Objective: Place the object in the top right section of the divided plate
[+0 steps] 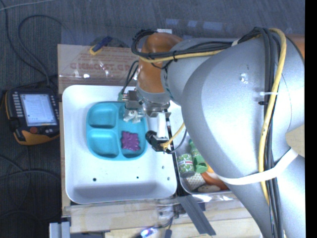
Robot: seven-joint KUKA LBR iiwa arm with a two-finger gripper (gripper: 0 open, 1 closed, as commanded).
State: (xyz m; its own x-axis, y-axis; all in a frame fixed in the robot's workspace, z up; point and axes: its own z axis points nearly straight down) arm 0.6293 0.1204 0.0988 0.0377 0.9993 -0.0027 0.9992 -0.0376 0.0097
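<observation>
Lies in the near right section of the blue plate (101, 118): a small purple object (131, 141), knobbly, with an uneven outline, possibly a toy bunch of grapes; exact kind not clear at this size. Judged light and not fragile; probably soft or rubbery plastic, so likely gives a little under pressure and offers fair grip on the bumpy surface. Best taken across the narrower middle, from straight above, with the grip kept clear of the section wall just beside it; a low profile means reaching down almost to the plate floor. Hovers over the far right section, directly beyond the purple object: the gripper (132, 114), hanging from the orange band of the arm (233, 108). Cannot tell how far open the gripper is, nor whether anything is held; a pale patch under it is too blurred to name. Target section mostly hidden beneath the gripper, so contents there unknown. Shows bare in the left sections of the plate. Holds the plate in its far half: the left bin (114, 182), otherwise plain white floor. Holds a jumble partly hidden under the arm: the right bin (179, 180), with green items (188, 161) and something orange (212, 177). Judged as not yet done: purple object one section short of the goal.
</observation>
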